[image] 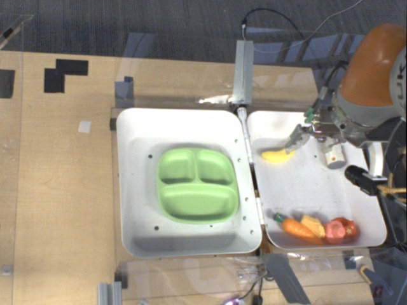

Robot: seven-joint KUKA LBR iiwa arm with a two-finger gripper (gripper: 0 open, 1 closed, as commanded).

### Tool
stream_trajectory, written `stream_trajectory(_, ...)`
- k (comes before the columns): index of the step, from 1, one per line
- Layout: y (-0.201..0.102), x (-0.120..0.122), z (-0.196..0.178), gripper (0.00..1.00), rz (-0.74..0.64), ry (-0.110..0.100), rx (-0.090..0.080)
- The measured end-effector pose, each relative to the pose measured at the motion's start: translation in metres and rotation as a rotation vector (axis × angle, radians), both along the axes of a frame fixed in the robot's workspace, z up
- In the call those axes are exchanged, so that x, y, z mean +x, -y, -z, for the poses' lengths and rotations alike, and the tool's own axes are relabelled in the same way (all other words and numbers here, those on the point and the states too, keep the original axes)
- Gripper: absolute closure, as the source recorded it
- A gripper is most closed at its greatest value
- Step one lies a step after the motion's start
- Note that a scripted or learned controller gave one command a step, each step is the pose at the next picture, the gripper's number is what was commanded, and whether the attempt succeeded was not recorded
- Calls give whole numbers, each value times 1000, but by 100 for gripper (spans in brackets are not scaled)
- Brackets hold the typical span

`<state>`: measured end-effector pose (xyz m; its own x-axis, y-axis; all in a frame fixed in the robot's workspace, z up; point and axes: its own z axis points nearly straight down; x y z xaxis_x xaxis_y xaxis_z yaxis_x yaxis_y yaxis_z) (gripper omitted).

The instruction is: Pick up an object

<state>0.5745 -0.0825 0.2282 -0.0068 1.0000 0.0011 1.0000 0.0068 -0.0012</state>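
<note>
The left bin (130, 170) holds a green divided tray (197, 184) at frame centre. In the right bin (356, 199), a yellow banana (275, 157), small and curved, lies at upper left, just below the gripper (296, 138), whose grey fingers reach down to it; whether they are spread or pinching cannot be told. Along the bin's lower edge sit a carrot (294, 227), a yellow piece (313, 225) and a red fruit (341, 229), well apart from the banana.
</note>
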Motion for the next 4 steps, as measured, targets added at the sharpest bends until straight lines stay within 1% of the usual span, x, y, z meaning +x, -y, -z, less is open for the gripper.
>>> stream_trajectory(1,14,23,131,0,53,8,-1)
stream_trajectory(2,3,66,140,0,117,11,-1)
stream_trajectory(3,-13,79,41,0,7,10,-1)
stream_trajectory(4,43,55,140,0,-102,12,-3)
